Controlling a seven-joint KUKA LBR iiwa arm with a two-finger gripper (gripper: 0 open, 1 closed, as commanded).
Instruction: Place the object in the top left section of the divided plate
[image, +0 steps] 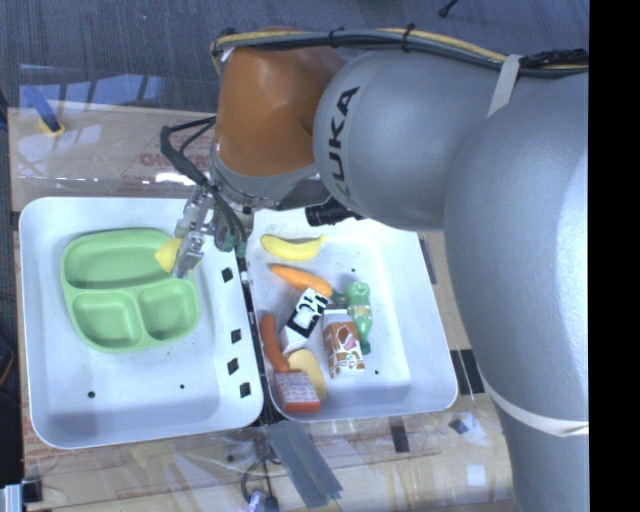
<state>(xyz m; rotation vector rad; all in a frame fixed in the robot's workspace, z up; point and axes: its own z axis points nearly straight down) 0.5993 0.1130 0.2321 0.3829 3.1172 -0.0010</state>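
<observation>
**Op:** Working from the near edge: the right bin (420, 385) has a red-topped block (296, 392), a small carton (343, 346), a black-and-white printed box (308, 313), a green bottle (358, 308), a carrot (299, 279) and, farthest back, a banana (291, 244). The left bin (120, 410) bears the green divided plate (128, 290).

**Aide:** Where is the object?

**Op:** A small yellow piece (167, 256) sits at the plate's right rim, by the large upper compartment. The gripper (190, 250) hangs right over it, fingers pointing down-left. I see the yellow just left of the finger tips and seemingly touching them, but I cannot tell whether the fingers are spread or pinching it.

**Aide:** And the move?

**Op:** The top left section lies farther left of the gripper, across the compartment. The piece is too small for me to read a long axis. I judge it needs carrying leftward before release; dropped here, it could land on the rim.

**Aide:** Any writing?

**Op:** "KUKA" on the arm (440, 130). The carton and box print are too small to read.
</observation>
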